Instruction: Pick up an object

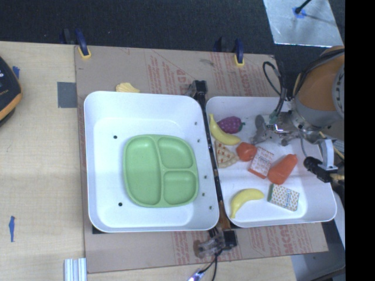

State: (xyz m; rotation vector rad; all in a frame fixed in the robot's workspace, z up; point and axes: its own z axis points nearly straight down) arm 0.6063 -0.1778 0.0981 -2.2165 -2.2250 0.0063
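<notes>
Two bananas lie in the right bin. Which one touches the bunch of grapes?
The upper banana, lying along the right bin's left wall: its top end meets the purple grapes. The lower banana lies apart, near the front edge.

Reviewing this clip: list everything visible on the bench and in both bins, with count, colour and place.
white bins: 2, white, side by side on the bench
divided plate: 1, green, middle of the left bin
bananas: 2, yellow, right bin; one by its left wall, one near the front
grapes: 1 bunch, purple, right bin, beside the upper banana
pizza slice: 1, tan with red, right bin, left side
tomato: 1, red, right bin centre
small packet: 1, red and white, right of the tomato
carrot-like piece: 1, orange-red, right bin
small box: 1, blue-green and white, right bin front
clamps: 2, blue, back edge of the cardboard
gripper: 1, grey metal, over the right bin's back part
</notes>
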